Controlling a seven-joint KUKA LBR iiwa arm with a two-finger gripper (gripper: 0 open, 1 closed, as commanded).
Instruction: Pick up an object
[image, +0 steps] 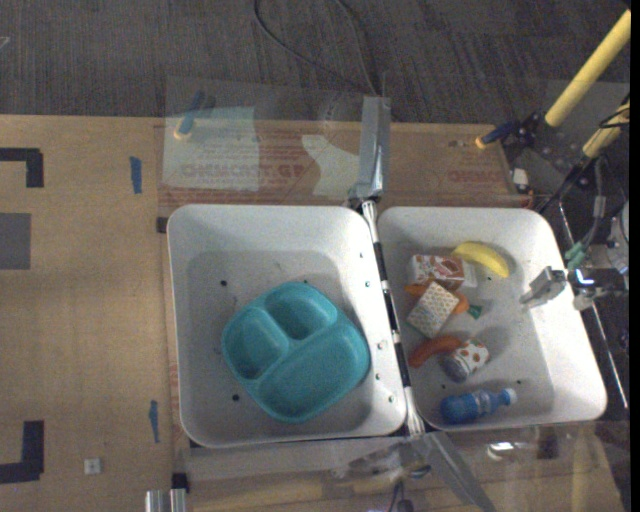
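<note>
Divided plate (295, 350) in left bin (200, 240); banana (482, 258) in right bin (560, 370).

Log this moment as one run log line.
gripper: over right bin, nothing visibly held | banana: in bin | teal tray: left bin

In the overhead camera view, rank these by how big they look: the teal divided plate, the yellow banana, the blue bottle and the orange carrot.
1. Teal divided plastic plate, by far the largest.
2. Blue plastic bottle and yellow banana: similar apparent length, too close to rank.
3. Orange carrot, slightly smaller, partly hidden by neighbouring items, so unsure.
</note>
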